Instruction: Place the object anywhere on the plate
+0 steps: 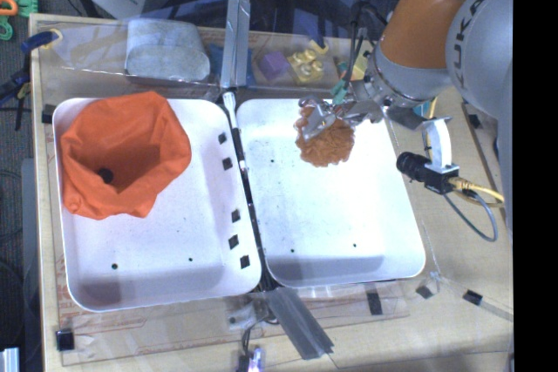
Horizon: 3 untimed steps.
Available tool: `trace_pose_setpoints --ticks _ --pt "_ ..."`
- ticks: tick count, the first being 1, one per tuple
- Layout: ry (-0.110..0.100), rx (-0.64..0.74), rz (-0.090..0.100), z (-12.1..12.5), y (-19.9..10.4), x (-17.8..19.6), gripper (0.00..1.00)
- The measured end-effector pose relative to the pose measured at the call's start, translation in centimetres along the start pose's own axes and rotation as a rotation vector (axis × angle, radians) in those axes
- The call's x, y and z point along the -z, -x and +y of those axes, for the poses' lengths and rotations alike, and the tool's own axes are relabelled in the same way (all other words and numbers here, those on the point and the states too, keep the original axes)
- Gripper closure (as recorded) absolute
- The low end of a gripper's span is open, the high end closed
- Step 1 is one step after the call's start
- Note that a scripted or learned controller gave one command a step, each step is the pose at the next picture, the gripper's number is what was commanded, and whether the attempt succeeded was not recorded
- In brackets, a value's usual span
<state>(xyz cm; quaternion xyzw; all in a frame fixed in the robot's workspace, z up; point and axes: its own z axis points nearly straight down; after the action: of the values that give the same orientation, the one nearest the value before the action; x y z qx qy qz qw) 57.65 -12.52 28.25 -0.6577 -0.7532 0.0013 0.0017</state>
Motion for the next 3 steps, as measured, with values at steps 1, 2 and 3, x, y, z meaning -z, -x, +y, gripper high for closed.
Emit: trace_pose_setpoints --ticks 1,2,3 --pt "0.001 -0.146 0.000 0.3 -4.8 -1.6 1.00" --pt "0.001 -0.044 -0.001 6.2 -3.4 -6.5 1.00" --pt "0.004 0.166 -0.002 8.1 0.1 -9.0 1.00"
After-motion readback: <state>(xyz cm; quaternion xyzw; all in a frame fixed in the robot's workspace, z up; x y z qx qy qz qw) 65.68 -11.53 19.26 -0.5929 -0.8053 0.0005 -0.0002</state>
